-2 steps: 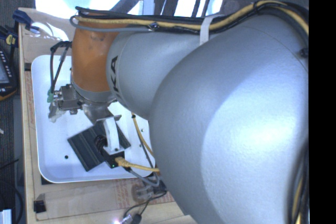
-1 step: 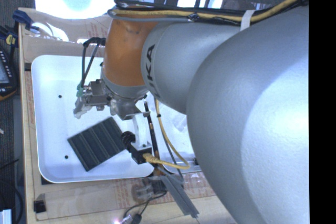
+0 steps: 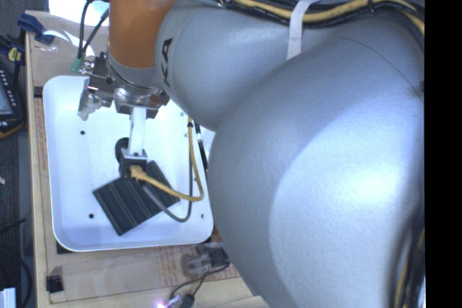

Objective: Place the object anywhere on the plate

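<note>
A dark grey ribbed rectangular slab (image 3: pixel 131 203) lies flat in the white bin (image 3: pixel 65 177), near its front edge and turned at an angle. My gripper (image 3: pixel 92 102) hangs over the bin's back left part, under the orange wrist band, well apart from the slab. Nothing can be seen held in it. The arm's big grey body hides the whole right side of the view, and the second bin with it.
The bin sits on a wooden bench (image 3: pixel 108 274). A blue clamp (image 3: pixel 30 25) is at the bench's back left corner and a black device (image 3: pixel 7 101) at the left edge. Loose cables and a small connector (image 3: pixel 196 262) lie in front of the bin.
</note>
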Available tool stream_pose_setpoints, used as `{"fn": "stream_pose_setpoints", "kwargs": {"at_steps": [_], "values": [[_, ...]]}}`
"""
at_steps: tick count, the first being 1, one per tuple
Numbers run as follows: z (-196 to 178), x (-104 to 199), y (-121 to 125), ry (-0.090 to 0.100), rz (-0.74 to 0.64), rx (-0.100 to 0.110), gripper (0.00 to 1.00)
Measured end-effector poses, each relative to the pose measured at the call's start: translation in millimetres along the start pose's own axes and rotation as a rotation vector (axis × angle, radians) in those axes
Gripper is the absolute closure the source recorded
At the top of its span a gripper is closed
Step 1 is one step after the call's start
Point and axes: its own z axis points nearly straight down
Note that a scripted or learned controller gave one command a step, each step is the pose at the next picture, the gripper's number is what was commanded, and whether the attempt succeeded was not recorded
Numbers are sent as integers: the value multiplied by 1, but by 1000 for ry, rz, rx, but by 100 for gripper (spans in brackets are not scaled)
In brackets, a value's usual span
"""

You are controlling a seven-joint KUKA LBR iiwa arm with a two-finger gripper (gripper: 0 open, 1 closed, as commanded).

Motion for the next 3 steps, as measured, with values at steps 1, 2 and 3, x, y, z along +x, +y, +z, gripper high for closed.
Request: {"fn": "stream_pose_setpoints", "kwargs": {"at_steps": [1, 2, 3], "values": [[-40, -37, 61, 0, -182, -2, 100], [-22, -107, -1, -1, -172, 2, 100], [-18, 2, -43, -1, -60, 1, 100]]}}
